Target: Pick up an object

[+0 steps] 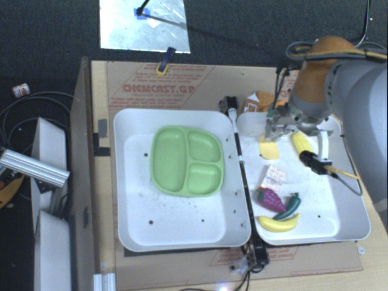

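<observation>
My gripper (274,130) hangs low over the far end of the right bin (348,220), just above a pale yellow block (269,150). A yellow corn cob (301,142) lies right beside it, to the right. Nearer the front of the same bin lie a pink-and-white packet (276,176), a purple eggplant (270,199), a green pepper (291,204) and a yellow banana (279,223). I see nothing held in the gripper.
The left bin (133,223) holds a green divided plate (186,160). A black divider strip (240,162) runs between the bins. An orange-and-white item (254,102) sits behind the right bin. The arm's grey body (357,96) fills the right side.
</observation>
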You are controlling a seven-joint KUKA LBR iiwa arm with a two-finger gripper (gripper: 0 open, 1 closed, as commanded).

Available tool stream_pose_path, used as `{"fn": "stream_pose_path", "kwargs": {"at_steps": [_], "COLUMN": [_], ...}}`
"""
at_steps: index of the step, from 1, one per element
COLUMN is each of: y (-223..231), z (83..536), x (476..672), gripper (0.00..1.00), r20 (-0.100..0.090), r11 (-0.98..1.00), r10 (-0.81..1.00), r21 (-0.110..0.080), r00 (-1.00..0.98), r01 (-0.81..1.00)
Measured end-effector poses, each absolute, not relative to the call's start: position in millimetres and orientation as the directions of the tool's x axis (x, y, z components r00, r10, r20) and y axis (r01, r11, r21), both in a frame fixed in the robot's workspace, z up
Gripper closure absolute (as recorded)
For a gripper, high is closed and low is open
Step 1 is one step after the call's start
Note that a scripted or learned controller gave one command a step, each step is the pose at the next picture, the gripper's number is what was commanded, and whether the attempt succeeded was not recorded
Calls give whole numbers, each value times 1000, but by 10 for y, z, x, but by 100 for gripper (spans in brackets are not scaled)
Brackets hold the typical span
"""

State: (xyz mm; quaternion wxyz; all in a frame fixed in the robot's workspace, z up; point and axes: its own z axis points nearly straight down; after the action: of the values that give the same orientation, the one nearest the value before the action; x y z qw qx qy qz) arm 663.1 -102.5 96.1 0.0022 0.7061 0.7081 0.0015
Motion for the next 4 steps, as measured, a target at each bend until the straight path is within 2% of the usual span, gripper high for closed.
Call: {"fn": "stream_pose_path", "kwargs": {"at_steps": [1,2,3,4], "y": [-1026,-1208,-1063,-1069], "z": [957,847,846,960], "x": [6629,6642,6628,6639], "gripper": [0,0,0,100], "r20": [-1,-1,-1,-1], "r11": [3,0,5,6], "r10": [1000,1000,1000,1000], "r21": [5,3,2,6], "r00": [-3,0,-5,-6], "r01": [1000,1000,1000,1000]}}
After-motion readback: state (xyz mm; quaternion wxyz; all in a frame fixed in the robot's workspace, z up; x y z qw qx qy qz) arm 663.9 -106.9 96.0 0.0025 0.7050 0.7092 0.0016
